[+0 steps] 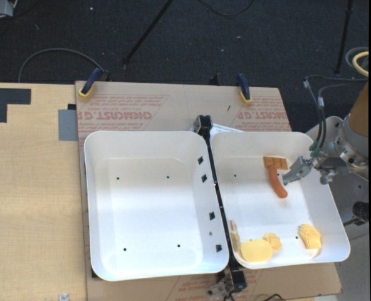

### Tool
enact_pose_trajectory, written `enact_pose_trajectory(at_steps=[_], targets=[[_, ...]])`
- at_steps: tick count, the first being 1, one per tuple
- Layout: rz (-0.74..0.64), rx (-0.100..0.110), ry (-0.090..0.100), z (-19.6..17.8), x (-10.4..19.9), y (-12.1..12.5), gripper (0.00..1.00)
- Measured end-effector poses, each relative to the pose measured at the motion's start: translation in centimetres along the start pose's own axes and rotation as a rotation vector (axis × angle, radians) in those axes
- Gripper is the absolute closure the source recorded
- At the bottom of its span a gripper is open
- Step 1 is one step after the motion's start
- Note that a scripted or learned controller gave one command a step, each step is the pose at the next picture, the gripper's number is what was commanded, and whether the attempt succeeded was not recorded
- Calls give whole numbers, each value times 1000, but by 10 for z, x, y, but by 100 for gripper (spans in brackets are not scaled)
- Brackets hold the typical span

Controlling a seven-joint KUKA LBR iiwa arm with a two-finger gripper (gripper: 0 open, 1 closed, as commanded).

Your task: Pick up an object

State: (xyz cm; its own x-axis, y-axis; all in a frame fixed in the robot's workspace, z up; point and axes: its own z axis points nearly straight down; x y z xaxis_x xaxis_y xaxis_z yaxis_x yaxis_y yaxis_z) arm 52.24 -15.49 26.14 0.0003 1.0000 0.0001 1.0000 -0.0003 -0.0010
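Smooth round yellow piece (256,251) in glossy white bin (326,196); grey metal fingers (296,170) beside orange brush (276,175), state unclear.

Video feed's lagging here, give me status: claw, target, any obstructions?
Claw low over right bin, beside orange brush. Nothing seen between its fingers. Yellow pieces along near wall, apart from brush. No obstruction at brush.

Smooth white plastic bins (145,265) on matt cardboard sheet (173,108) w/ wood bench (29,205)

A robotics lab: cardboard sheet (173,108) clamped to the bench, tripod legs (149,27) on dark carpet.
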Motion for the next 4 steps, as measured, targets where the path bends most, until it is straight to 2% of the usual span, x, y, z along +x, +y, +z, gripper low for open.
enact_pose_trajectory(at_steps=[1,2,3,4], targets=[[5,7,1,86,-50,-34,0],[1,0,0,73,-49,-32,100],[15,-4,0,34,-7,-10,100],[19,0,0,35,-9,-11,0]])
